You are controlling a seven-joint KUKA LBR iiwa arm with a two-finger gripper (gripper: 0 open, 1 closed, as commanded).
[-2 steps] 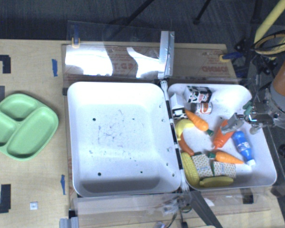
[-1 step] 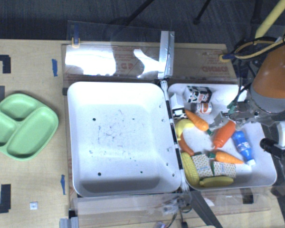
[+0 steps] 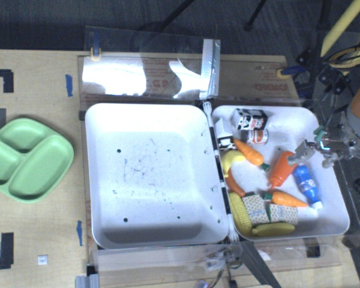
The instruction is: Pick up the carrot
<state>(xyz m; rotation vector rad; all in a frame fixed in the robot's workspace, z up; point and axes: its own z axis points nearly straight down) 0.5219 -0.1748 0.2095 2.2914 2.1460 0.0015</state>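
Everything here is placed against the right bin (image 3: 333, 212). Just inside its near wall lies a green pickle-shaped thing (image 3: 273, 227), with a corn cob (image 3: 239, 213) running along its near-left side. Just behind those sit two speckled tan blocks (image 3: 255, 207), side by side. Touching their far edge is a second carrot (image 3: 289, 199), lying across the bin's near half with its green end pointing left. A blue bottle (image 3: 306, 185) lies near the bin's right wall, tilted, white cap at the near end. A stubby orange piece (image 3: 282, 168) sits mid-bin, just left of the bottle; it looks carrot-like, can't confirm. A small orange bit (image 3: 234, 185) and a yellow item (image 3: 229, 161) hug the bin's left wall. The carrot (image 3: 249, 152), the clearest one, lies left of the bin's centre on a diagonal, green tip toward the middle and thick end toward the far-left corner, nothing gripping it. The gripper (image 3: 305, 153) hangs over the bin's right side, above the stubby orange piece's far end and apart from the carrot; whether it's spread or closed, I can't tell. A red-and-white can (image 3: 256, 136) and a cow-print item (image 3: 249, 121) sit in the bin's far-left corner. The left bin (image 3: 147, 173) butts against the right bin's left wall. A green divided plate (image 3: 27, 159) lies well beyond that.
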